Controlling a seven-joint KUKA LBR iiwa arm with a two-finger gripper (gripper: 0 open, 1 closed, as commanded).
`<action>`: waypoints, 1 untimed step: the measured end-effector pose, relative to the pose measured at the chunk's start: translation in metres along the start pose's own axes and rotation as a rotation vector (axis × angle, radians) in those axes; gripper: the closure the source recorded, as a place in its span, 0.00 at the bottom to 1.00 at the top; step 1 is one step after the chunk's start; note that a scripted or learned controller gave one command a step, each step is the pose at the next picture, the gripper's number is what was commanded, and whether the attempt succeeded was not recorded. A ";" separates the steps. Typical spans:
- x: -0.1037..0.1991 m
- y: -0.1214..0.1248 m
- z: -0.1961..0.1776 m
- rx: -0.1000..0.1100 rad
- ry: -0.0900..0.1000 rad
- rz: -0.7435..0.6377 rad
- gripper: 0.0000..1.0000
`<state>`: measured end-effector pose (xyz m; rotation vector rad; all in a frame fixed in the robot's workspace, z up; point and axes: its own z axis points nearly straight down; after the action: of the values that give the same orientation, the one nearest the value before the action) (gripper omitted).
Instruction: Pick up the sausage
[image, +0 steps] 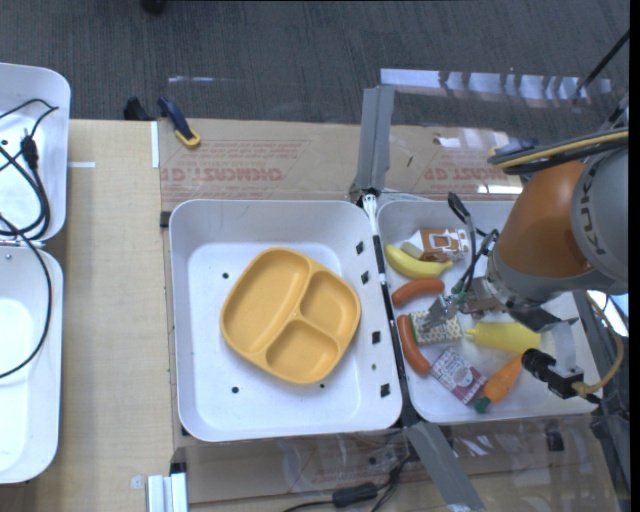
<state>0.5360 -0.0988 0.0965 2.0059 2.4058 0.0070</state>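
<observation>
- Frankly, from my console the gripper (437, 320) sat low in the right bin (560, 408), among the toy food, and I could not tell how it was set or whether it had anything; the metal at its tip blurred into the clutter beneath it.
- Two sausage-like pieces lay in that bin near its left wall: the upper sausage (417, 291), lying roughly crosswise just below the banana (415, 263), and the lower sausage (412, 344), slanting down along the wall just beside the gripper's tip.
- I judged either one to be a light, smooth plastic toy, stiff enough not to sag, but rounded and glossy, so likely to roll or squirt out of a pinch made off-centre.
- My pick would have been across the narrow middle of the body, fingers either side of the long axis; the lower one's closeness to the bin wall looked likely to cramp one finger.
- The arm's orange band (545, 235) and grey wrist covered much of the bin's right half, so I could not say what lay under them.
- A yellow piece (503, 334), a carrot (502, 381) and a small printed packet (457, 375) crowded the area below the gripper; a small box (442, 243) behind the banana was too small to read.
- The left bin (200, 400) held a yellow divided plate (290, 315), well apart from the work.
</observation>
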 end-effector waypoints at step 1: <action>-0.023 0.093 0.006 0.012 0.002 0.331 0.00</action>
<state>0.6316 -0.1048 0.0915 2.3823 2.0485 -0.0033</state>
